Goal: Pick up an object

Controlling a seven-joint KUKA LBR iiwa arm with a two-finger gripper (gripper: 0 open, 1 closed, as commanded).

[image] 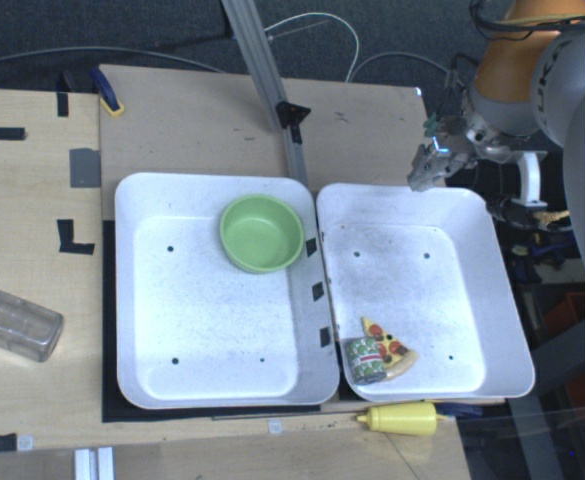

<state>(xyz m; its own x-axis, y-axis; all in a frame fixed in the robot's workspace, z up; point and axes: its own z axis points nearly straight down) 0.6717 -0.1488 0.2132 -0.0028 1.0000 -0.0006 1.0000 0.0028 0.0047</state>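
Small metallic two-finger pincer (429, 168) at upper right of frame, just over the far rim of the right shallow white plastic bin (492, 268); opening impossible to judge, nothing seen gripped. Flat pizza-slice toy (387, 348) beside a small green patterned packet (364, 361), lower left of that bin, well apart from pincer. Round light-green plastic bowl (261, 232) in upper part of left white bin (152, 298).
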